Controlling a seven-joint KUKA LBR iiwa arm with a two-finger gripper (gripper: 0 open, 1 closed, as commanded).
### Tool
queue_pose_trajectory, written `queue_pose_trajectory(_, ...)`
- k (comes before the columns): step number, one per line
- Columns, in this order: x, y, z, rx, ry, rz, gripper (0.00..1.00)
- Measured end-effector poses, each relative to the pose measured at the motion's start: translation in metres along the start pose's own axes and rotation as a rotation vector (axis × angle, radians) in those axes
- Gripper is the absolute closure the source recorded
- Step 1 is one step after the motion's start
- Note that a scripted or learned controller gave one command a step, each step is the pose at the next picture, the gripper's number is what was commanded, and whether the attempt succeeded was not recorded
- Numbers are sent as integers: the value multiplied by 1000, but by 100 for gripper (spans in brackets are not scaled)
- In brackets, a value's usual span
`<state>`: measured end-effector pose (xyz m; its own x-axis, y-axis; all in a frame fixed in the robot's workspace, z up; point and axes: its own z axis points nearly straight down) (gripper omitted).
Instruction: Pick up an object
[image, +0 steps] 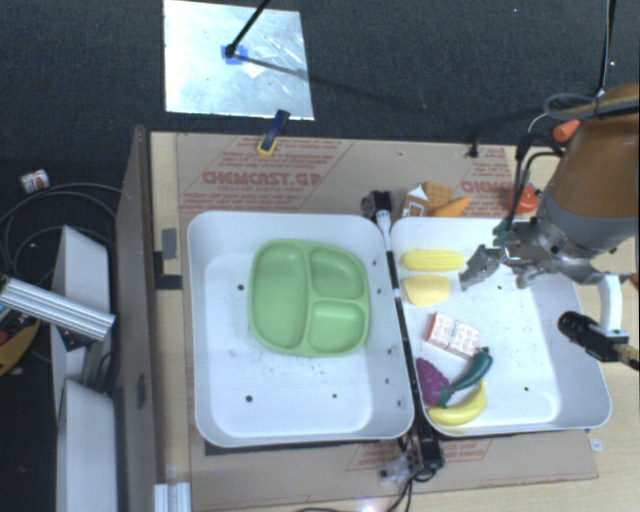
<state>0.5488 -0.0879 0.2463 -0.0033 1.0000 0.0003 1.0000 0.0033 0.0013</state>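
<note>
My gripper (500, 270) hangs over the upper middle of the right bin (575, 395), open, with bare bin floor showing between its fingers. Just left of it lie a yellow corn cob (432, 260) and a pale yellow piece (427, 291). Further toward the front are a red and white box (453, 335), purple grapes (431, 380), a green pepper-like item (471, 369) and a yellow banana (461, 408). None of them touches the gripper.
The left bin (215, 330) holds a green divided plate (307, 298). An orange carrot-like item (450, 206) lies on the cardboard behind the right bin. A black part of the arm (592, 335) juts over the bin's right side. A dark divider (397, 320) separates the bins.
</note>
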Motion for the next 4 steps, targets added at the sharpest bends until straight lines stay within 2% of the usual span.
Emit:
queue_pose_trajectory(1,-56,-30,115,11,0,8,0)
queue_pose_trajectory(2,-32,-46,155,5,2,2,0)
queue_pose_trajectory(3,-81,0,69,-12,-7,4,0)
queue_pose_trajectory(4,-48,-56,107,6,3,3,0)
